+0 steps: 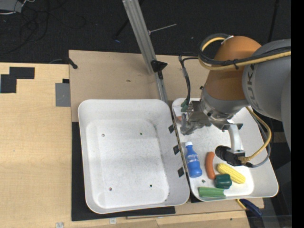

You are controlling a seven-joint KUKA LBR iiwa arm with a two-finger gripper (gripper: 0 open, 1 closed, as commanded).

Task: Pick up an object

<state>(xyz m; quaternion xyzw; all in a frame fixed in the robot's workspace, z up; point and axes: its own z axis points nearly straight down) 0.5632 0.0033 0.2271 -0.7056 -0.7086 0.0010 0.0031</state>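
**Arm low over the right bin, toys clustered at the near end**

Right now I see the arm (237, 75) reaching in from the right, its orange band above the wrist, with the gripper (186, 122) down at the left edge of the right bin (266, 186), close to the wall it shares with the left bin (95, 122). Whether the tool is open, closed or gripping anything I cannot tell from my feed; that end of it is dark and cluttered.

The candidate objects all lie in the right bin, toward its near end. A blue bottle (192, 159) lies just below the gripper, its long axis running roughly along the shared wall, white cap end pointing up toward the gripper and its base toward the near rim. To its right an orange carrot-shaped piece (210, 165) lies almost parallel to it, long axis also running far-to-near. A yellow corn cob (231, 173) sits further right, tilted, its long axis running from upper left to lower right. A dark green rounded piece (222, 181) rests just under the corn, touching or nearly touching it. Nearest the rim, a light green long piece (211, 192) lies crosswise, long axis running left to right.

A grey metal rail (142, 42) slants across the bench behind the bins.
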